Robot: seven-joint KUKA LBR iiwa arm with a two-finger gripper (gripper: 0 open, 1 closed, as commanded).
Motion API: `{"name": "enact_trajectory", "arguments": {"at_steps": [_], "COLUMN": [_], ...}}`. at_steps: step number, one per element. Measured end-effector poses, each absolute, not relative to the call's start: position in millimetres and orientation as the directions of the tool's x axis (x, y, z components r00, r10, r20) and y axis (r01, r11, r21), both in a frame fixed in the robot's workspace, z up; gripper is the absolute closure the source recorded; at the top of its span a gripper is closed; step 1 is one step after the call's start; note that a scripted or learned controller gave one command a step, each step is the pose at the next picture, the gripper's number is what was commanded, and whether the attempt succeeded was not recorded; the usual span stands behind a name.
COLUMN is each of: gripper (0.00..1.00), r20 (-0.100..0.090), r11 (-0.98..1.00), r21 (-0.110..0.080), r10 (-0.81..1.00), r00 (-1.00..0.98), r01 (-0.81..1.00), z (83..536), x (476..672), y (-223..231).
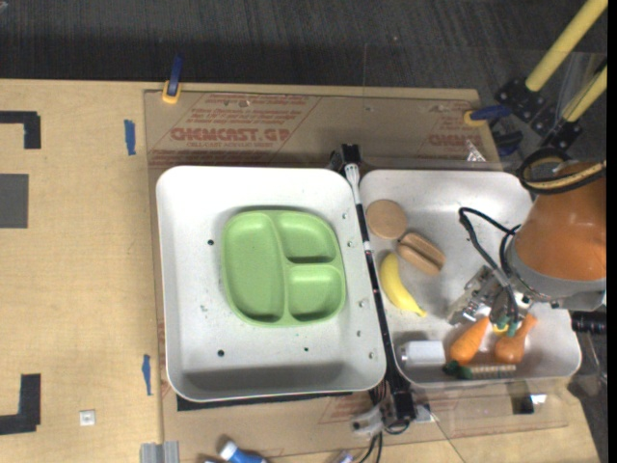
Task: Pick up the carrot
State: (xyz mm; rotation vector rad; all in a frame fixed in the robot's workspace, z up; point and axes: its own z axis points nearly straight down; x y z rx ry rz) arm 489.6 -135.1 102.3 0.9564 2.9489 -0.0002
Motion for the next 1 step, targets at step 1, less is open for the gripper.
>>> {"name": "enact_trajectory", "arguments": {"at_steps": [1], "gripper": [0.00], "r20": [-0.038], "r11": [0.810], "r21": [0.012], "r10": [0.586], "r00": [-0.809], "r01": [0.586], "z": [101.8], "x": [489.3], "y": [-134.9]}}
